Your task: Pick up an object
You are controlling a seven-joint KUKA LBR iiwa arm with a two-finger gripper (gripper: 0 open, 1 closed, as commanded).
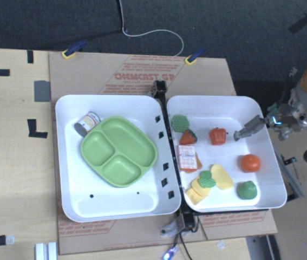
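From my remote seat I start with the two shallow white plastic bins: the left bin (66, 161) and the right bin (261, 161), pushed together on a sheet of brown cardboard (142, 72) that seems to be there to keep them from sliding on the bench.

The largest thing inside is the pale green three-compartment plastic plate (119, 151), lying flat in the middle of the left bin, with a small grey-and-white canister (86, 122) tipped on its side touching the plate's upper left rim.

The right bin holds all the small toy food, so I judge any pick will come from there. A yellow banana-shaped piece (222, 177) lies near the front beside a yellow wedge with a green leafy top (199, 187). A flat printed red-and-white packet (187, 157) sits against the dividing wall, a red strawberry-like piece (188, 137) just above it and a knobbly green broccoli-like piece (179, 123) above that. A red pepper-shaped toy (217, 136) stands mid-bin, an orange-red tomato-like ball (250, 162) towards the right, a small green rounded toy (247, 189) near the front right corner.

The gripper (240, 132) reaches in over the right rim, its grey tip just beside the red pepper, apart from it. Whether the fingers are spread or pressed together I cannot tell, and nothing sits between them. I reckon the pepper is the nearest candidate.
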